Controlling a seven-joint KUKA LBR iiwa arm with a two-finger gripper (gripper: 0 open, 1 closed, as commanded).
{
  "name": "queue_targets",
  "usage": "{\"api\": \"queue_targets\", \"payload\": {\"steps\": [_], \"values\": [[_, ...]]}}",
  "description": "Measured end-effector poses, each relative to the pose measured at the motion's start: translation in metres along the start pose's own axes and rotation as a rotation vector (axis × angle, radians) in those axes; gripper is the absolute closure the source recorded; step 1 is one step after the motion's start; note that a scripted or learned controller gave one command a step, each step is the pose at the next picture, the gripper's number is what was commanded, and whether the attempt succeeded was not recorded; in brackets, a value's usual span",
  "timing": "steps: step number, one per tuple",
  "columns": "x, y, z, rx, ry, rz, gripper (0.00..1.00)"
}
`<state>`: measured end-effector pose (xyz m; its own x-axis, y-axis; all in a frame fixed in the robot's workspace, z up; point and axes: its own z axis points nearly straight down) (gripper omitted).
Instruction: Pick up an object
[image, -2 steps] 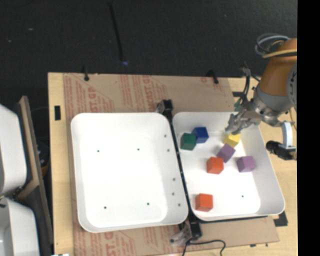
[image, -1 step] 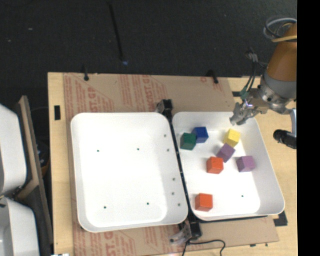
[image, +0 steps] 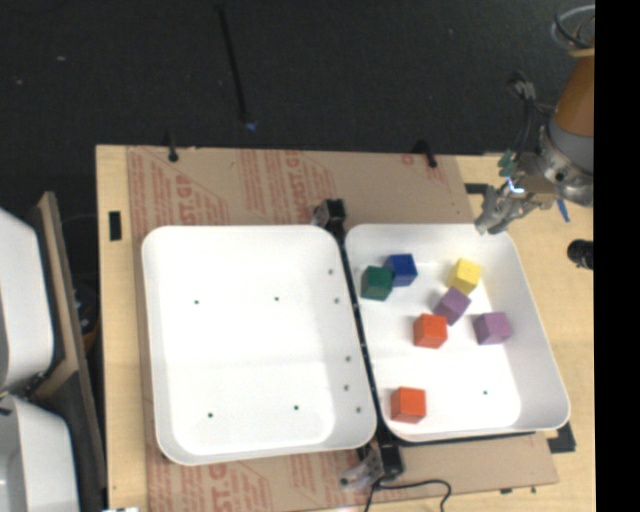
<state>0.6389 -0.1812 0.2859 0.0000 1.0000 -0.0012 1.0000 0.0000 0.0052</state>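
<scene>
Yellow cube (image: 466, 273) sits nearest the right bin's far edge (image: 440, 227); claw (image: 493, 218) above, grip unclear.

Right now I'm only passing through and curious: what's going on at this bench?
A grey robot arm reaches in from the right, its gripper hovering over the far right corner of the right bin, holding nothing visible. That bin holds seven small blocks: green, blue, yellow, two purple and two orange. No block has been lifted yet.
</scene>
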Motion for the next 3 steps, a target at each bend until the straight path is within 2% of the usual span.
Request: {"api": "queue_targets", "payload": {"steps": [1,2,3], "values": [[0.049,-0.003,-0.004,0.004,0.002,-0.003,1.0],[0.103,-0.007,0.013,0.005,0.002,-0.003,1.0],[0.158,-0.022,0.026,0.005,0.002,-0.004,1.0]]}}
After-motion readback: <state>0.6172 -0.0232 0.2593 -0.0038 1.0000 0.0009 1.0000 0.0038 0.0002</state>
